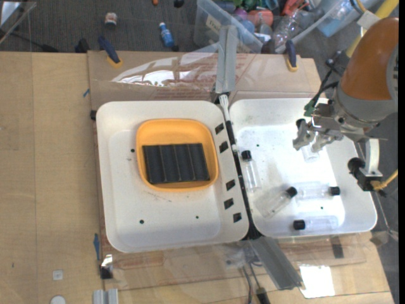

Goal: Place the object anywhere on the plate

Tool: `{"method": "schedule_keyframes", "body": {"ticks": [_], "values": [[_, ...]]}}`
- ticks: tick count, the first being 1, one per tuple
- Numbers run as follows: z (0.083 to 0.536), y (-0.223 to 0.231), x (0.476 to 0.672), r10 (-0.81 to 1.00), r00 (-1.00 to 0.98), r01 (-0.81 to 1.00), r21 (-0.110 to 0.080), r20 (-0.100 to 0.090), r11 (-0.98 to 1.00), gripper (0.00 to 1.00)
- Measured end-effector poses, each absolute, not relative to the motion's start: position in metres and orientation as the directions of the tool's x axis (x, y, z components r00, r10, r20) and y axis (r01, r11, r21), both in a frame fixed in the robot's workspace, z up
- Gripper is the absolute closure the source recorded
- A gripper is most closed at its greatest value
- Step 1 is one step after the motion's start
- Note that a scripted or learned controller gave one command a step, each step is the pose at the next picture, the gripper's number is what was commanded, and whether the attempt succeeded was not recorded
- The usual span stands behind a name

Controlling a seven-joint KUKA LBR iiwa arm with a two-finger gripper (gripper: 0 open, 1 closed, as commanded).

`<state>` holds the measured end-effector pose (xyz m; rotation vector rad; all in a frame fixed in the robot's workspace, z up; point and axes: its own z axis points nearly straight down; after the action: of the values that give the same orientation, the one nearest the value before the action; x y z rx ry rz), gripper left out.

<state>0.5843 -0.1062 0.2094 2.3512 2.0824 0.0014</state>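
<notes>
Gripper [314, 133] hangs low over the right bin [361, 223], near its far right side, and something clear and glassy seems to sit between its fingers, though glare makes that uncertain. Four clear plastic vials with black caps lie in this bin: one [249, 170] beside the centre divider, one [277, 199] tilted mid-bin, one [314, 190] just right of it, one [316, 223] near the front edge. They look light, stiff and slippery; gripping across the barrel's middle seems safest. One orange plate [176, 132], carrying one black ridged insert [175, 163], sits in the left bin [120, 189].
</notes>
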Motion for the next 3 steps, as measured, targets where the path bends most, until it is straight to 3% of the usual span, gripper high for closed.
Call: {"method": "schedule_keyframes", "body": {"ticks": [1,2,3], "values": [[0.191,-0.104,0.625,0.992,-0.124,0.992,0.004,-0.002,0.124,1.0],[0.229,-0.08,0.656,0.955,-0.298,0.955,0.006,-0.003,0.298,1.0],[0.227,-0.054,0.667,0.893,-0.449,0.893,0.005,-0.004,0.449,1.0]]}}
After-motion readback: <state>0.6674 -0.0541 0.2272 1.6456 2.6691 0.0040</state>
